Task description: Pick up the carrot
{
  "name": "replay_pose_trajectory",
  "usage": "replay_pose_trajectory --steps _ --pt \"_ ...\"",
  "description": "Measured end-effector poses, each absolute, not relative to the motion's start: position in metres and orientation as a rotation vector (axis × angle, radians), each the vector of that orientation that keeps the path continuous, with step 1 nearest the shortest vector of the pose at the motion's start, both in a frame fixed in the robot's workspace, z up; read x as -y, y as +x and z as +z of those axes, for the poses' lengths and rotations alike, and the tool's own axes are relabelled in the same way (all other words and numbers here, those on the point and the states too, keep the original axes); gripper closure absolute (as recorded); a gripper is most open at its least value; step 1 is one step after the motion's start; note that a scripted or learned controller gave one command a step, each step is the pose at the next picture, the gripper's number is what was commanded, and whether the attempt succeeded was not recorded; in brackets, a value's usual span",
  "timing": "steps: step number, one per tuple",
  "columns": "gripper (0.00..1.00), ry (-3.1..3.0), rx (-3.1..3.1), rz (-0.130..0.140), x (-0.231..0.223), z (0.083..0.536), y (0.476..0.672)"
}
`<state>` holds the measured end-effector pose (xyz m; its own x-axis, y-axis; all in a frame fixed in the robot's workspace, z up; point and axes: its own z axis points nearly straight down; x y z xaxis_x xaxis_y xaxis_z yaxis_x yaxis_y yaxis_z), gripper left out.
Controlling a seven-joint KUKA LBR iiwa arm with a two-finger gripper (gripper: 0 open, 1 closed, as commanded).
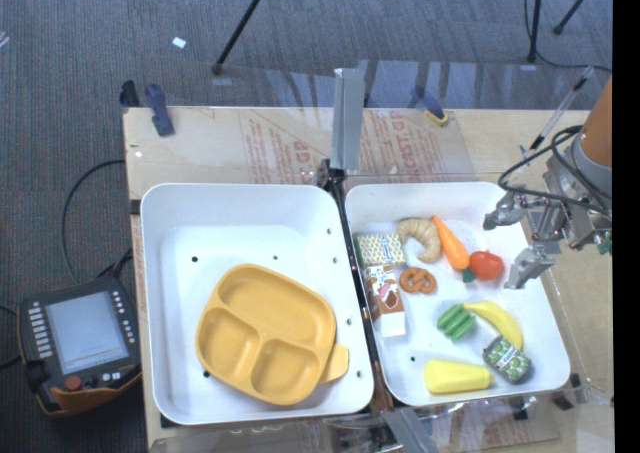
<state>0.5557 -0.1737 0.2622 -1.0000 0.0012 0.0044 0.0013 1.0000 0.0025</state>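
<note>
Camera view: orange tapered plastic carrot [451, 242] lies near right bin's [556, 326] far edge, beside croissant [420, 236]. Gripper [514, 244] spread, empty, hovering over bin's right edge. Prob. light, stiff, slick; grip across mid-body.

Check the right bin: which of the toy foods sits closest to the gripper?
The red tomato, just left of the gripper. It touches the carrot; the banana and croissant lie farther off.

Red lettering is printed across the cardboard sheet [290, 146] lying on the worktop [480, 146] behind the two bins, but it appears reversed and too faint to read. The small cartons [385, 296] in the right bin [555, 341] carry printed labels, too small to make out.
</note>
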Motion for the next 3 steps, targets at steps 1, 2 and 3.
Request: replay_pose_trajectory --steps 1,2,3 --pt "0.00 -0.252 3.114 -0.008 0.165 0.102 0.562" --pt "0.00 -0.753 3.046 -0.001 0.163 0.084 0.616" --pt "1.00 -0.740 3.046 0.000 0.160 0.092 0.617"
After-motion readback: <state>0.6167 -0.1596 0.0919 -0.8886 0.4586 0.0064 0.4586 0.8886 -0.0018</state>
